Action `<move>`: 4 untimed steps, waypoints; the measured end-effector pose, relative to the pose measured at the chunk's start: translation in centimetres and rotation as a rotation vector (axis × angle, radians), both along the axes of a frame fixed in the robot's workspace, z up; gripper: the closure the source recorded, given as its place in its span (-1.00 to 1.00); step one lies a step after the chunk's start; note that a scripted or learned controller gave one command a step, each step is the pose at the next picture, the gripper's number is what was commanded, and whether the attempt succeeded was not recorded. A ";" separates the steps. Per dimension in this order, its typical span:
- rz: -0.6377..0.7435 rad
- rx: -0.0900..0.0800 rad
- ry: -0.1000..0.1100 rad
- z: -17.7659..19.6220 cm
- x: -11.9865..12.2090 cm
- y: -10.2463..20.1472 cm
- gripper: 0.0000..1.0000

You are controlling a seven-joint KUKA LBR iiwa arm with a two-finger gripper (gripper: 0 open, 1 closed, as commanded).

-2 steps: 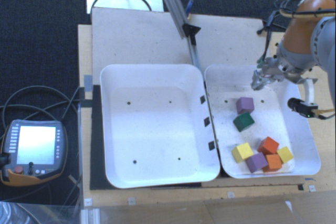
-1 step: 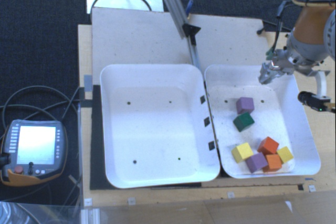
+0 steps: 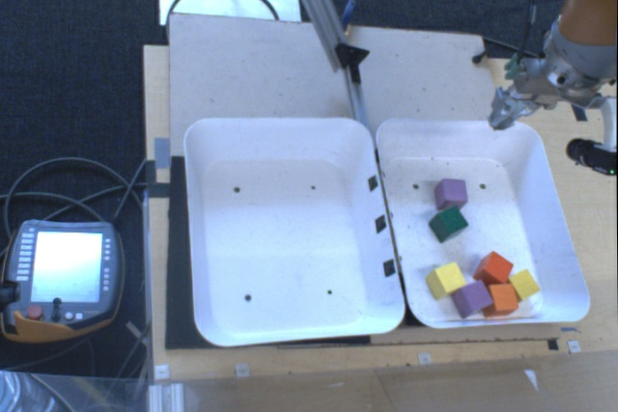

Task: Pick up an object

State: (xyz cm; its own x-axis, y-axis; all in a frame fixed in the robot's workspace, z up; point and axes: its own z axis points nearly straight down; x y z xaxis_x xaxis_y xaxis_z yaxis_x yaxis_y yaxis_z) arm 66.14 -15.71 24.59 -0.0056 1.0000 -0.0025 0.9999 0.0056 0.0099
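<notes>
The tool (image 3: 504,114) hangs over the far right corner of the right bin (image 3: 555,207), just above that bin's far rim, at the end of the grey arm (image 3: 579,43) with its orange band. Its tip is a small grey blur from this angle, so whether it is open or closed cannot be told; nothing shows in it.

All the blocks lie in the right bin. A purple cube (image 3: 450,193) sits near the middle of the bin floor, and a dark green cube (image 3: 448,224) lies just beside it toward the near edge, the two touching or almost so. Apart from that pair, a cluster sits at the near right corner: a yellow cube (image 3: 445,280) on its left side, a second purple cube (image 3: 471,298) against it, an orange cube (image 3: 494,267) behind, another orange block (image 3: 504,300) at the near wall, and a smaller yellow cube (image 3: 525,284) at the cluster's right end. These five are packed close, several touching.

The left bin (image 3: 208,207) stands beside the right one, their rims meeting along the middle of the surface (image 3: 425,63). A teach pendant (image 3: 63,277) with a lit screen rests off the surface's left edge, its cable looped behind it.
</notes>
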 end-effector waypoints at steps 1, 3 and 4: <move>-0.001 0.001 0.005 0.5 0.1 0.0 1.00; 0.003 0.004 0.010 0.6 -3.6 8.3 1.00; 0.003 0.004 0.011 -0.3 -5.0 12.6 1.00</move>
